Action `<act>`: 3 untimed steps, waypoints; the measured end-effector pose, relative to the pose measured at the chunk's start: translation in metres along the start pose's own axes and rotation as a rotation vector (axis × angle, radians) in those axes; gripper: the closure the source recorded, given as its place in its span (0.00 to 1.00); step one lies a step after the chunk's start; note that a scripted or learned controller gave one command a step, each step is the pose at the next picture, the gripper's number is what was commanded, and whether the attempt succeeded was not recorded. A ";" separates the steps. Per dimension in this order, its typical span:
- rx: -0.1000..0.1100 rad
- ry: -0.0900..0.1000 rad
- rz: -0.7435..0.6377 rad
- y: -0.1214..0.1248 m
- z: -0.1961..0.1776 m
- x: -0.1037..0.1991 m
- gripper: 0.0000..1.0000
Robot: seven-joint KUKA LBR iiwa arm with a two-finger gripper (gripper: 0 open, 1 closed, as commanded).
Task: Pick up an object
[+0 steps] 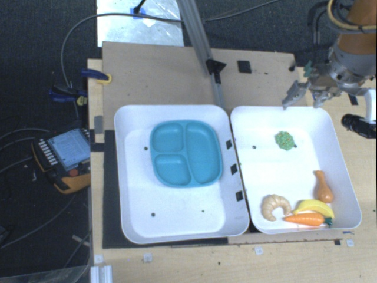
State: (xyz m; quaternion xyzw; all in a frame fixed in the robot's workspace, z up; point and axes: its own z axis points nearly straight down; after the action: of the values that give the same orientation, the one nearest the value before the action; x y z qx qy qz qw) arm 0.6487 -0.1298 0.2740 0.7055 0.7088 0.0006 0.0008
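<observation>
Camera view shows you the jaws [305, 96] spread apart and holding nothing, hanging over the far rim of the right bin [339, 135], near its back corner. The nearest thing to pick is the green broccoli piece [285, 140], which lies alone on the bin floor, toward you and slightly left of the jaws, apart from them. It is a small round clump with no clear long axis, so I judge jaw angle matters little; you mainly need to come forward and down. The croissant [275, 206], banana [314, 207], carrot [305, 219] and the orange-brown gourd [322, 187] crowd the near corner, well apart from the jaws. The arm [354, 28] reaches in from the right, wrist pointing steeply downward over the tabletop.
</observation>
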 end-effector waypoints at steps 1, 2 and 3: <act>0.005 0.000 0.003 -0.007 0.059 0.003 0.00; 0.004 0.000 0.004 -0.016 0.107 0.007 0.00; 0.004 0.000 0.000 -0.016 0.162 0.018 0.00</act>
State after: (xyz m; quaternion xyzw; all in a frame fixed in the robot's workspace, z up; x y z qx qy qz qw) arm 0.6333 -0.1120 0.1119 0.7055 0.7087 -0.0006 -0.0008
